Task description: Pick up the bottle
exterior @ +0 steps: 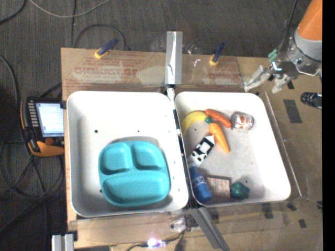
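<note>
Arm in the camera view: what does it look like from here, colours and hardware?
The arm shows an orange band above a grey wrist section. The gripper is pale metallic grey with small teal-green spots on its body, and a dark cable runs down beside the arm.

A brown tabletop (131, 69) carries two shallow white bins side by side, the left bin (78, 140) and the right bin (272, 156) touching. Two blue-and-yellow clamps (106, 47) sit along its far edge.
</note>
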### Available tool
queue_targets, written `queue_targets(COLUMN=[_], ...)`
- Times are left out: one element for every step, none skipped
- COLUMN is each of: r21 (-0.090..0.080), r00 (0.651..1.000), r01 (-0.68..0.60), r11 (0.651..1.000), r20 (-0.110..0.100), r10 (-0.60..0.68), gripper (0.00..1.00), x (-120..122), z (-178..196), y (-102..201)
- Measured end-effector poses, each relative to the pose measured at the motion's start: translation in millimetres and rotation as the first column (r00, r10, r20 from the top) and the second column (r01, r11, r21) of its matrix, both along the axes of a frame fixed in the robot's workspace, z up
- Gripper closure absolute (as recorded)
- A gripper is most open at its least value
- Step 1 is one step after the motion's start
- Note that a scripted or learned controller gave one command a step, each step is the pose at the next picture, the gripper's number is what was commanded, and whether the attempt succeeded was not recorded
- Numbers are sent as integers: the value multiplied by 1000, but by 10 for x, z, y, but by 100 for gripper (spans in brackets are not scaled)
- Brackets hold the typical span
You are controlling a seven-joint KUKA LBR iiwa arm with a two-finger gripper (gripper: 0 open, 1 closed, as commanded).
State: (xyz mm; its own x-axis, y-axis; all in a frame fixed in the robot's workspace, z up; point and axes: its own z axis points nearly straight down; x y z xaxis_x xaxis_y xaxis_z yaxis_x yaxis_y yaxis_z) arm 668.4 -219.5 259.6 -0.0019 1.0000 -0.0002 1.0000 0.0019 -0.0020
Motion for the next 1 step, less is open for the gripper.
queue_targets(r21=[-2], r00=[970], r01=[242], r11=[970], r20=[-2], r10=[-242], gripper=[0], x=[-3], z=[-743], y=[730])
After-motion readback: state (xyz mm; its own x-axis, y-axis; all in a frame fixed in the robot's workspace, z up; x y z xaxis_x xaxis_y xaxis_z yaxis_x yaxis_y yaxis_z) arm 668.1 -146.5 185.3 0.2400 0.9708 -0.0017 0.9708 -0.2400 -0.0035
